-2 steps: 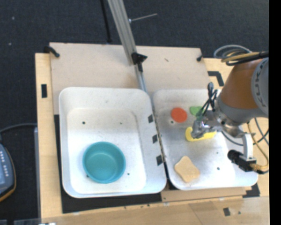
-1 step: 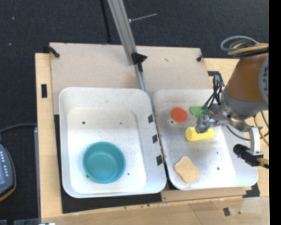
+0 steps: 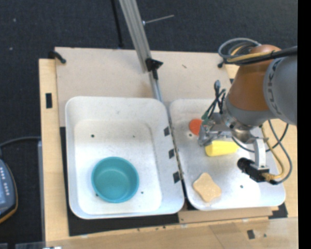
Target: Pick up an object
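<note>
Glossy teal plastic bowl (image 3: pixel 115 179), matt porous tan sponge (image 3: pixel 207 187), smooth white plastic bins (image 3: pixel 80 118)

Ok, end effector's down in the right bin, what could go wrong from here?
1. The end effector sits at the yellow block's left end; a grasp may catch only its edge and slip.
2. The orange object lies close beside and could get knocked or pinched too.
3. The arm hides part of the block, so a hold is hard to confirm.

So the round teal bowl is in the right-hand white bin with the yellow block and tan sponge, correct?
No. Camera view shows the round teal bowl in the left white bin; the yellow block and tan sponge are in the right white bin.
</note>
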`<act>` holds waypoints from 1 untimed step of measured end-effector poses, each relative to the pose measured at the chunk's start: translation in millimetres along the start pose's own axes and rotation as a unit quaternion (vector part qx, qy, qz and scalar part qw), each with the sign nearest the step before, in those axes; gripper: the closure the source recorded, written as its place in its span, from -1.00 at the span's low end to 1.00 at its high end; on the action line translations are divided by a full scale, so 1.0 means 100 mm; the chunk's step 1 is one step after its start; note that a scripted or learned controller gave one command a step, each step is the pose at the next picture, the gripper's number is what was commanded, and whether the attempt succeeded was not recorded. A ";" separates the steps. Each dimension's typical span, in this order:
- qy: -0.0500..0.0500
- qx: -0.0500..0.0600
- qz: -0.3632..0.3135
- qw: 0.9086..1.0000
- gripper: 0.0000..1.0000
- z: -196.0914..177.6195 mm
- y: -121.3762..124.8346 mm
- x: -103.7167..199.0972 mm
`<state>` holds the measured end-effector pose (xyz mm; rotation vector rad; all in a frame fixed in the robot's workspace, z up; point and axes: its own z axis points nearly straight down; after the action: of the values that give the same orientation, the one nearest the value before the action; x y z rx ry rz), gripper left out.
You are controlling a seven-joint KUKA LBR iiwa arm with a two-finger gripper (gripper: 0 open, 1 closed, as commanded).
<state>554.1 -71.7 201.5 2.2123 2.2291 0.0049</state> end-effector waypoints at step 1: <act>0.000 0.000 0.000 1.000 1.00 -0.20 0.08 0.49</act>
<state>561.3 -22.4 221.2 2.2123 2.2290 0.0058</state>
